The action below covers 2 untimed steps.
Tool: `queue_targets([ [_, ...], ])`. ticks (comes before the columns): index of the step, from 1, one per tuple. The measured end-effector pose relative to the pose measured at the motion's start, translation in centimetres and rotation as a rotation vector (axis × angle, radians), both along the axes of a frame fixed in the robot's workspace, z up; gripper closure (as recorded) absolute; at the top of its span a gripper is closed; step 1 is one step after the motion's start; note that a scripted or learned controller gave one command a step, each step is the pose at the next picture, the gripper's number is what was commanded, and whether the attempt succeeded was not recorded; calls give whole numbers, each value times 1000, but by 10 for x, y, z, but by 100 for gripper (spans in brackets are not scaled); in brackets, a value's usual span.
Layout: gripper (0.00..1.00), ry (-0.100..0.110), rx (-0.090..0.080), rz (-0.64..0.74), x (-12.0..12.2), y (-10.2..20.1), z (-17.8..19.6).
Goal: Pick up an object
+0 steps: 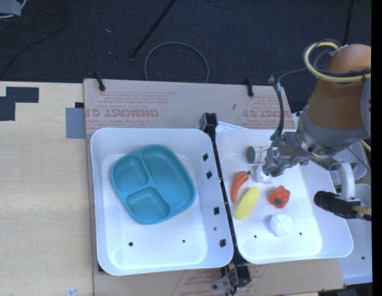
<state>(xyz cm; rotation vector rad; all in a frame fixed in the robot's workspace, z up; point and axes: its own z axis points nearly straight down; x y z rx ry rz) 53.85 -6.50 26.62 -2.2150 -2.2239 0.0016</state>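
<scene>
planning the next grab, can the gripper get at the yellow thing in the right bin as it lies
Probably yes. The yellow thing lies uncovered in the right bin, just below the gripper. The orange carrot lies close against its left side and might get nudged.

Dark floor (86,29), cables (176,57); pale wooden benchtop (36,196).

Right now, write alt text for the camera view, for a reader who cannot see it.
A grey robot arm reaches from the right, its hand low over the right white bin, which holds an orange carrot, a yellow toy, a red pepper and a white lump. The left bin holds a blue divided tray.
</scene>
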Motion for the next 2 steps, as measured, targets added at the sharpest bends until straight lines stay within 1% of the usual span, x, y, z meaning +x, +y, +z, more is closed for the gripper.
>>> queue_targets([
  [1, 100, 2, 0, 0, -1, 59, -15],
  [2, 100, 1, 0, -1, -3, 104, -15],
])
